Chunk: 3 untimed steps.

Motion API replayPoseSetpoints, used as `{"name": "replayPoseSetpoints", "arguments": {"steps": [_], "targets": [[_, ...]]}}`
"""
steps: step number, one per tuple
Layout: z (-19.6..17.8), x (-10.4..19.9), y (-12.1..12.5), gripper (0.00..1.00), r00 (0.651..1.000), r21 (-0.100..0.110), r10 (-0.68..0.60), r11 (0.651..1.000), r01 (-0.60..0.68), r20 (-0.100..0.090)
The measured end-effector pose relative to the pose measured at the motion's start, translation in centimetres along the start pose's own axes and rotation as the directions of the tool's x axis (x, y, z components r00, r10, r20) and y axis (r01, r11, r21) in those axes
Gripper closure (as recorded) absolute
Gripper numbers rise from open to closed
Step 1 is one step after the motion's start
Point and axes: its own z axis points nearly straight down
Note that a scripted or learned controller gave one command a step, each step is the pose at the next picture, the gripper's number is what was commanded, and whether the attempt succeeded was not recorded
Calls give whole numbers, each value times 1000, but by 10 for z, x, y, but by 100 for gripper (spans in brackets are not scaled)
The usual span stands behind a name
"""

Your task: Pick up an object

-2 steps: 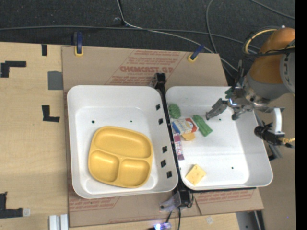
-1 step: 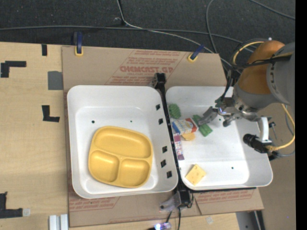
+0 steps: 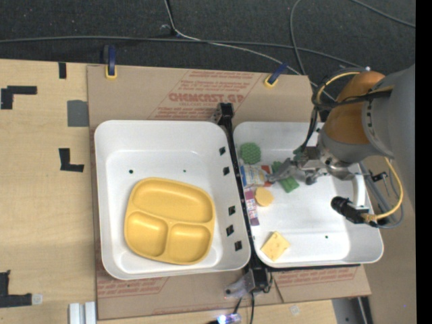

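My gripper (image 3: 280, 174) reaches in from the right and hangs low over the right bin (image 3: 337, 248), near its upper left part. A small green block (image 3: 289, 183) lies right at its tips, next to a reddish piece (image 3: 268, 169). Whether anything sits between the tips is hidden. Left of it lie a green knobbly ball (image 3: 250, 152), a flat printed packet (image 3: 250, 193) along the bin's left wall, and a small yellow round piece (image 3: 264, 197). A yellow wedge like cheese (image 3: 275, 246) rests near the front.
The left bin (image 3: 115, 147) holds a yellow three-compartment tray (image 3: 169, 219). A black divider (image 3: 233, 181) with clips runs between the bins. Both bins stand on a cardboard sheet (image 3: 196, 93). The arm's grey body and orange band (image 3: 354, 117) hang over the right bin's far right side.
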Motion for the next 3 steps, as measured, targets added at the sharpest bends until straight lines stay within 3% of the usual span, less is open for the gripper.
{"name": "replayPoseSetpoints", "arguments": {"steps": [1,3], "targets": [[-11,1,1,100,1000,-5,-3,1000,3,2],[-123,-15,2,100,1000,-4,0,1000,0,3]]}}
